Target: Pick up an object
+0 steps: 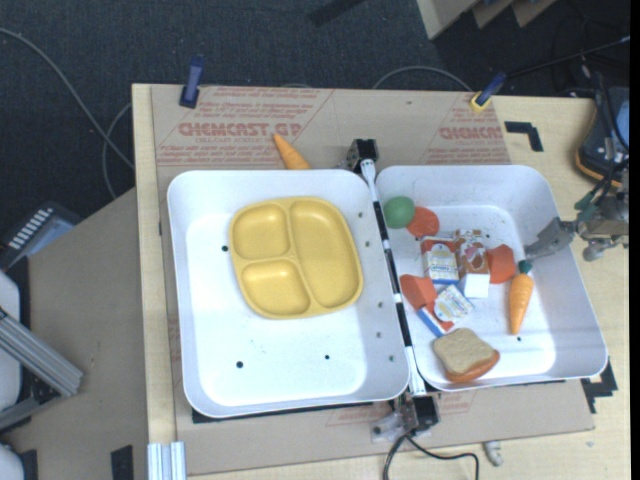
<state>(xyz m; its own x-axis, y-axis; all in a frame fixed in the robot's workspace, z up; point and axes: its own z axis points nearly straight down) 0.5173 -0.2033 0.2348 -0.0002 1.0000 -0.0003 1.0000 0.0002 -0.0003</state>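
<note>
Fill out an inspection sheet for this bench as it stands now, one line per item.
Surface: cardboard-covered bench bearing a left bin and a right bin.
Job's things: in the right bin, a green ball, a carrot, a bread slice, and red pieces and small packets between them.
Clutter: yellow divided plate in the left bin; an orange piece on the cardboard behind it.
Grippers: the hand is at the right bin's right rim; open or shut cannot be told.
Cables: a thin cable on the floor to the left; another below the front edge.
Surroundings: dark carpet.
</note>
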